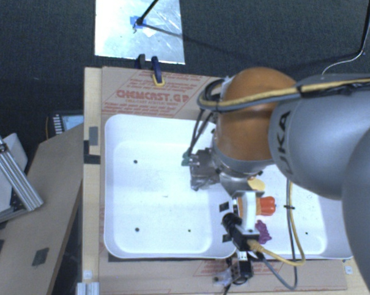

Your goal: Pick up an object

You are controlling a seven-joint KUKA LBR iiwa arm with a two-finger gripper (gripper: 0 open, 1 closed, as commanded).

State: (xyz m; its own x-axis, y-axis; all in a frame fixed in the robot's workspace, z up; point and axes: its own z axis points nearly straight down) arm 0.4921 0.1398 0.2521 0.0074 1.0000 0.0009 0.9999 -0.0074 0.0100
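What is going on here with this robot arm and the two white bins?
A grey robot arm reaches in from the right, set to pick up an object. Its gripper hangs low over the right part of the left bin. An orange object and a purple object lie in the right bin, beside the wrist and partly hidden by it. From this view the gripper cannot be seen holding anything, so no pick-up is evident yet.
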